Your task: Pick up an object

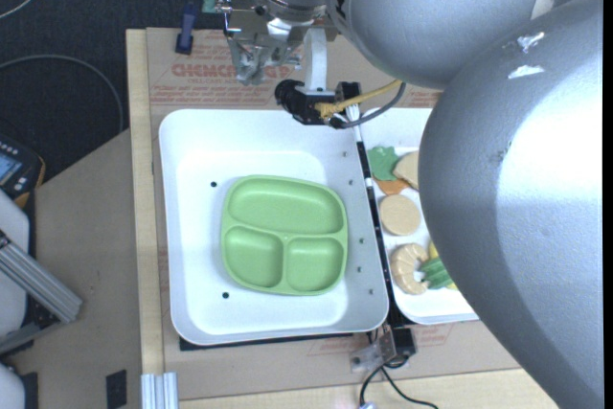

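Two white bins: left bin (182, 206) holds a green divided tray (283, 235), right bin (436, 306) has food toys (400, 214). Gripper (257, 64) sits far side, above the left bin's far rim, nothing between fingers; width can't tell. Pick not started; descent, grasp, lift all remain.

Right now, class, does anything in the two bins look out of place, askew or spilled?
Nothing stands out. The green tray lies flat, slightly turned, in the left bin. Food pieces sit in the right bin, none spilled. The pincer hangs beyond the bins' far edge.
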Robot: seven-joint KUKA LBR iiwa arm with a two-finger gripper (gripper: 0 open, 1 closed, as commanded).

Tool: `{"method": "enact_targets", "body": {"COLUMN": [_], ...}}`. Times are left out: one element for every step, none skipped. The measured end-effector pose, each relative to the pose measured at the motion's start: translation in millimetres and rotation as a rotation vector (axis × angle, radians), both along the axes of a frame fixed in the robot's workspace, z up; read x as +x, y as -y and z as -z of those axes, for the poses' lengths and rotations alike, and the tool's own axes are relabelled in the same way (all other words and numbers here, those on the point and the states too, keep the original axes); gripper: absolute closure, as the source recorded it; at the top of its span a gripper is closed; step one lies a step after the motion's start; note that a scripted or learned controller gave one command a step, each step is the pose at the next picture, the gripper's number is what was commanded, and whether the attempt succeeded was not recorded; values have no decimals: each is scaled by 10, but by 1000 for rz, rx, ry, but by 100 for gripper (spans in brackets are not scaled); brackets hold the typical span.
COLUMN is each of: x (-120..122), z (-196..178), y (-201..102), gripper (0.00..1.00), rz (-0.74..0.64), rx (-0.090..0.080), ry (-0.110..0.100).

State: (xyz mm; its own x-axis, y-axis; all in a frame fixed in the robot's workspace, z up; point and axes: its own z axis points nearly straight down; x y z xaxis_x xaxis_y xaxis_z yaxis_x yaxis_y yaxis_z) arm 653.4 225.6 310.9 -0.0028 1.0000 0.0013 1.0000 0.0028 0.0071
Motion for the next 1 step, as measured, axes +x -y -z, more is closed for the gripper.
{"method": "enact_targets", "body": {"x": [-403], "z": [-545], "y": [5], "gripper": [100], "rz": [1], "rx": [2], "ry": [0]}}
